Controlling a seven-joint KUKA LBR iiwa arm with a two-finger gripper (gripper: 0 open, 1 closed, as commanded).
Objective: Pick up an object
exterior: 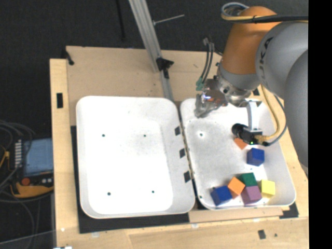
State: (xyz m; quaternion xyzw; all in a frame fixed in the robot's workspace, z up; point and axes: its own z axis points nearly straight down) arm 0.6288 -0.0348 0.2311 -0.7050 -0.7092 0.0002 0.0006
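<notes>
Hovering over the right bin (pixel 207 139).
My hand (pixel 203 108) is hanging by its far-left corner, grip unreadable; wooden bench (pixel 124 69) is sitting on dark floor (pixel 31 19).

Both white bins, the left bin (pixel 127 154) and the right bin (pixel 218 139), look like smooth moulded plastic with a dull, lightly speckled finish, and the desk (pixel 119 69) beneath them is bare, matt, pale brown board resembling wood or fibreboard. The arm (pixel 282 45) has a smooth satin grey shell with a semi-gloss orange band (pixel 244 40), and the slanted pole (pixel 148 30) reads as brushed metal. The coloured blocks (pixel 244 188) appear matt and smooth-faced.
</notes>
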